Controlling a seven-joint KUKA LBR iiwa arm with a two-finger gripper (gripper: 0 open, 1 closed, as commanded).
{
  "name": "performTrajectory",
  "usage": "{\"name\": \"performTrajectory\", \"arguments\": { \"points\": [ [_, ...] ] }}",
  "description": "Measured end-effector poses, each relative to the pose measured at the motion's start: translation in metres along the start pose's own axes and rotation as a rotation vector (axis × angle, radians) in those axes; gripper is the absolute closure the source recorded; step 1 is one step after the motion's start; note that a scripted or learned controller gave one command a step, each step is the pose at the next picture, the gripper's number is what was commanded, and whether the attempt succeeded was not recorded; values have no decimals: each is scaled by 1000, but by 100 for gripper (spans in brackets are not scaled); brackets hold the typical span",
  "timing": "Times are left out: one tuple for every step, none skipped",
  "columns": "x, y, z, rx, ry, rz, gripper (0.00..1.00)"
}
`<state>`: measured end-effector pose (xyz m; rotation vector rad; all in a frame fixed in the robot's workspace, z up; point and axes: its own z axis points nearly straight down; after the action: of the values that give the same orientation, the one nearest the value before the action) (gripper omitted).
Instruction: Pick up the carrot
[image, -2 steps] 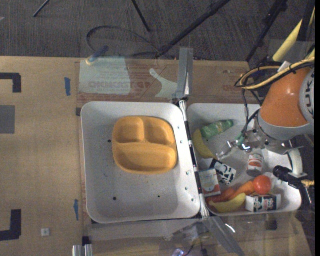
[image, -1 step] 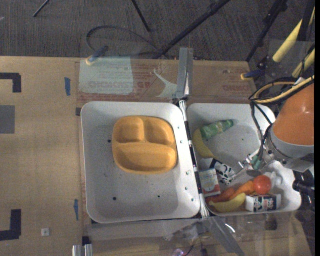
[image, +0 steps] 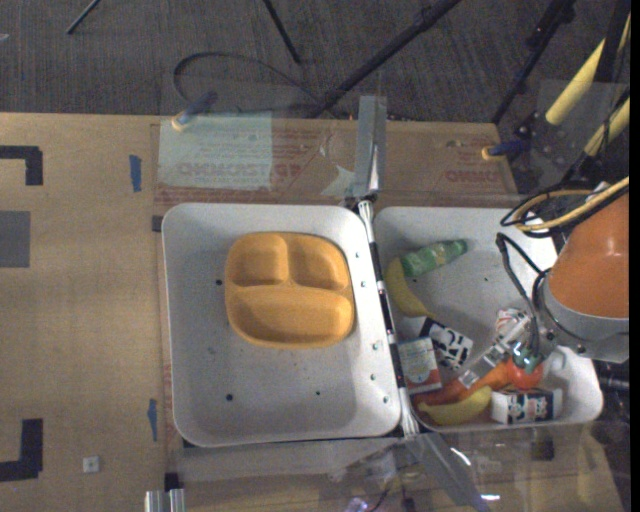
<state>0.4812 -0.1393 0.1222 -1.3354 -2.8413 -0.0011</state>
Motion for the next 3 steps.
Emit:
{"name": "performTrajectory", "arguments": {
  "points": [
    [-63, 7, 35, -8, -6, -121, 0],
    [-96, 71, -45, -5, -10, -364, 0],
    [-52, 40, -47, -2, -4, -734, 0]
  ]
}}
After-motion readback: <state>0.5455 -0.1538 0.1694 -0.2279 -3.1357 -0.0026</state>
